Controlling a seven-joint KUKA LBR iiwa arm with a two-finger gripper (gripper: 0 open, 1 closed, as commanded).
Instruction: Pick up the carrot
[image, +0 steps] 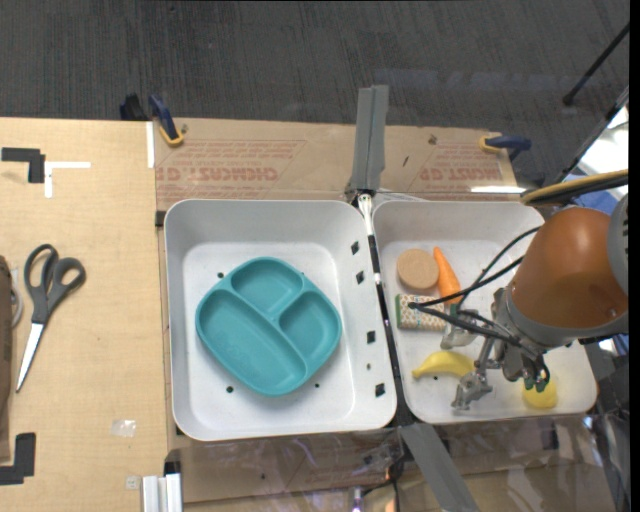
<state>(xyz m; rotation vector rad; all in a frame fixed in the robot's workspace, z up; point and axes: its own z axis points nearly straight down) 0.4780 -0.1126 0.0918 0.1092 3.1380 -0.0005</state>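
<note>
The carrot (447, 275) is a small orange stick lying in the back part of the right bin (470, 212), its tip pointing toward the far wall. It rests just right of a round tan disc (417, 270). My gripper (473, 388) hangs low over the front of the same bin, just right of a yellow banana (445, 365). It is well in front of the carrot and apart from it. The arm's orange band (575, 272) covers the bin's right side.
A patterned small box (416, 312) lies between the disc and the banana. A yellow lump (540, 394) sits at the bin's front right. The left bin (190, 300) holds a teal divided plate (268, 325). Scissors (42, 300) lie on the bench at far left.
</note>
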